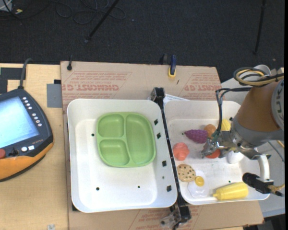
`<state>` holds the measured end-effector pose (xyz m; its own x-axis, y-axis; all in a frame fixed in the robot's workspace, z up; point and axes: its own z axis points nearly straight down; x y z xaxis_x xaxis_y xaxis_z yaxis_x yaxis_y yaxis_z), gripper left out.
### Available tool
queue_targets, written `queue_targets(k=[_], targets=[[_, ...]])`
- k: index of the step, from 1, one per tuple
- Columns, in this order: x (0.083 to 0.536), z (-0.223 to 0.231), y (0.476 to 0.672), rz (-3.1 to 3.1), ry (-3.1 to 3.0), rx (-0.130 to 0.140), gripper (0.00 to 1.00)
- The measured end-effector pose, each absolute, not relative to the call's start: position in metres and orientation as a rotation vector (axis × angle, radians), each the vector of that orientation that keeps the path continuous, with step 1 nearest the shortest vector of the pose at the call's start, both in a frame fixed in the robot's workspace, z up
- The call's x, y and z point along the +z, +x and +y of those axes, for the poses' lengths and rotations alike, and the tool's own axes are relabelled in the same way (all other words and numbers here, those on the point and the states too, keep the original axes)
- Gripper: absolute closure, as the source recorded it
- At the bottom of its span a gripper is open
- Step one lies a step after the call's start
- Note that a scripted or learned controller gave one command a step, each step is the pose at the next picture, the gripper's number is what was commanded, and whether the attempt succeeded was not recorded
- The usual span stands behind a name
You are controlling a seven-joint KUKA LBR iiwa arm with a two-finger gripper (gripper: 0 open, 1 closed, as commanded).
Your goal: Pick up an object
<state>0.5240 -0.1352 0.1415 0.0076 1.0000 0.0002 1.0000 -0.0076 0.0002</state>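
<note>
Gripper (pixel 212 149): reaching down into the right bin (pixel 192 110) from the right, its tip sitting low over the bin floor; whether it is released or clenched cannot be told.
Red piece (pixel 213 153): showing right at the gripper tip, touching or just under it; too hidden to say whether it is being gripped.
Purple toy (pixel 197 135): lying just left of the gripper and a little farther back.
Orange ball (pixel 210 128): sitting just behind the gripper, beside the purple toy.
Yellow piece (pixel 225 125): peeking out behind the gripper, partly hidden by the arm (pixel 259 114).
Pink ball (pixel 181 151): resting left of the gripper, near the divider.
Cookie (pixel 186 172): lying left of and in front of the gripper.
Yellow disc (pixel 199 180): sitting just beside the cookie, in front of the gripper.
Yellow bottle (pixel 230 191): lying on its side well in front of the gripper, near the front rim.
Green tray (pixel 126 139): resting in the left bin (pixel 81 176), well left of the gripper.
</note>
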Motion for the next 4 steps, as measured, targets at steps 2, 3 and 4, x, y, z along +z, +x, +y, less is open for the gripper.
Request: queue_targets(k=[2,3,4], targets=[[0.229,-0.141,0.533,-2.221,-2.222,-0.001,1.00],[0.231,-0.086,0.525,-2.222,-2.213,0.001,1.00],[0.237,-0.046,0.534,-2.223,-2.215,0.001,1.00]])
